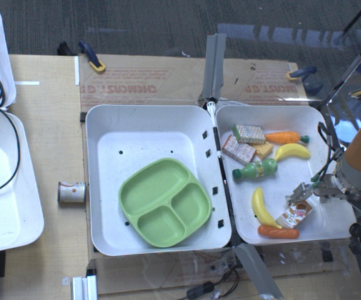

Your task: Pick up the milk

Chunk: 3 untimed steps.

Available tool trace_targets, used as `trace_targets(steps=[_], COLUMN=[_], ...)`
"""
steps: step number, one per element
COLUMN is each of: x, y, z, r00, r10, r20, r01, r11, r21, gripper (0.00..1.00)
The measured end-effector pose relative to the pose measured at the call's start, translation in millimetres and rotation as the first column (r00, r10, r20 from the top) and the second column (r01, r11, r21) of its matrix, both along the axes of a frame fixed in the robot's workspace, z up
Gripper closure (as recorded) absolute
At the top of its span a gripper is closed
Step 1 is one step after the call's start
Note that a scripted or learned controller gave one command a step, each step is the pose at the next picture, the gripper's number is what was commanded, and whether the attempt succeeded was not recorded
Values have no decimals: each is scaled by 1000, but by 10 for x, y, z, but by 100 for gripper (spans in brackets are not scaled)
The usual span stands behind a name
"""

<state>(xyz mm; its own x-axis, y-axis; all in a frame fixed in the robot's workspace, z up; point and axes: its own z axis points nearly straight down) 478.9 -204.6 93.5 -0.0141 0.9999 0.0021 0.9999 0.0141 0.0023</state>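
Camera view gives us the milk, a small carton lying in the right bin, near its front, long axis slanting from upper right to lower left; its print is too small to read. Our gripper sits at the carton's upper end, its fingers pinching it.

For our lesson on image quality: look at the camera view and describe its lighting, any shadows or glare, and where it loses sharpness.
Camera view: even, soft overhead light; the green plate casts only a faint shadow in the left bin; no strong glare on the white bins; the gripper by the milk looks slightly blurred; the arm at the right edge is soft and cropped.
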Motion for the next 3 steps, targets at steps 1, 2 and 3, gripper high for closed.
trace_targets(steps=[1,2,3], x=[24,6,-14], y=[-10,-6,329], z=[99,87,-21], r00=[1000,1000,995], r10=[-3,-3,95], r20=[7,1,-4], r01=[3,3,-95], r11=[1000,1000,995], r21=[-4,-1,-1], gripper=[100,0,0])
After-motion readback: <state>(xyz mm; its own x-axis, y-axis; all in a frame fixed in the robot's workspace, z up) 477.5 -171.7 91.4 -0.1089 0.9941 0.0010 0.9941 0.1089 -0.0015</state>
